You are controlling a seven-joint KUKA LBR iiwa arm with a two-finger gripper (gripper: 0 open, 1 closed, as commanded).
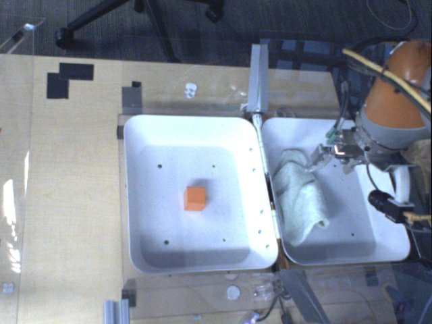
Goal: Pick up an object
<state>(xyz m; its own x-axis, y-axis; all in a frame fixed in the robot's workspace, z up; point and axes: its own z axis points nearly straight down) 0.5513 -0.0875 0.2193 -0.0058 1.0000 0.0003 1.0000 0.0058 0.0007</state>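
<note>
An orange cube point(195, 198) lies near the middle of the left white bin point(145, 248). A crumpled pale green cloth point(299, 196) rests in the right bin point(388, 245), against its left wall. My gripper point(322, 156) hangs over the right bin at the cloth's upper right edge, below the orange wrist band. Its tips point left toward the cloth, close to or touching the fabric.
A metal divider post point(257, 79) stands at the back between the two bins. Cables point(388, 204) loop beside the arm over the right bin's right side. A wooden bench top point(61, 201) spreads to the left of the bins.
</note>
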